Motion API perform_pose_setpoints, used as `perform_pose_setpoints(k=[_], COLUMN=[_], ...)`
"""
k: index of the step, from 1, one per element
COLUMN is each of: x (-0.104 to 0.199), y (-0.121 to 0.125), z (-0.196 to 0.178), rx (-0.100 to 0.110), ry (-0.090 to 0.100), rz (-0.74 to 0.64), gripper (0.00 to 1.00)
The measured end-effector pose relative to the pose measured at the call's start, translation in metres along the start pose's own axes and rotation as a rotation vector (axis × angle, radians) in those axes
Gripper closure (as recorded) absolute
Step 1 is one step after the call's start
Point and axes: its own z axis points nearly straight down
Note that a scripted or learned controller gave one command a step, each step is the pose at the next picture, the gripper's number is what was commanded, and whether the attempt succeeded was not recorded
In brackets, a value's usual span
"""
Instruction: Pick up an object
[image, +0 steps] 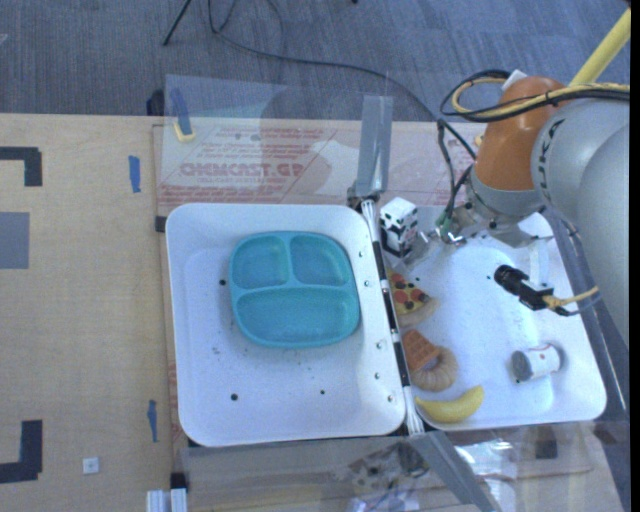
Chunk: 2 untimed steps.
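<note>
Approach step, at right bin's (578, 392) 11 o'clock.
Cannot tell gripper (405, 235) spread or closed; next needs lowering onto pizza slice (408, 298) toward 6 o'clock.

Grey arm (585, 170) low, wrist downward.

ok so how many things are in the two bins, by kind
plate: 1
toy food: 3 (pizza, pastry, banana)
white cylinder: 1
total: 5
</note>
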Motion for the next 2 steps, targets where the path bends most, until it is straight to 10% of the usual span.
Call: perform_pose_setpoints(k=[2], x=[0.0007], y=[-0.0009], z=[0.0004], rx=[0.002], ry=[0.0], rz=[0.145], gripper=[0.0])
